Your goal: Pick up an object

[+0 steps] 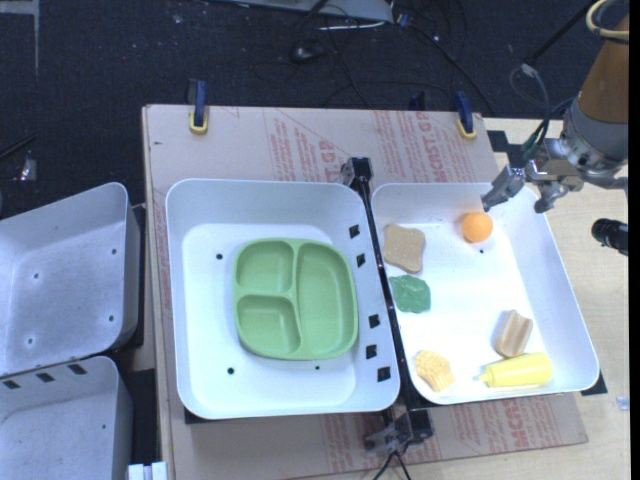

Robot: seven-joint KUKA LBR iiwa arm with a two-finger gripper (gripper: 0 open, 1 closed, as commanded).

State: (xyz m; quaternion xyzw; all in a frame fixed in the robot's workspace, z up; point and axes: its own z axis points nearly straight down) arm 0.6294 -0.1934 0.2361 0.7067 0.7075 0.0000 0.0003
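Note:
My gripper [521, 195] hangs open over the far right corner of the right bin [560, 288], its two dark fingers spread and nothing between them. An orange ball [477, 227] lies just left of and below it. A tan slice of toast [404, 247] lies near the bin's left wall, with a green leafy piece [410, 294] below it. Along the near edge lie a yellow corn cob [433, 370], a tan bread roll [513, 333] and a yellow bottle [517, 371].
The left bin [190, 268] holds a green divided tray [297, 299]. A black divider [378, 288] separates the two bins. Further white bins [60, 268] stand off the bench to the left. Blue clamps [198, 106] hold the bench's far edge.

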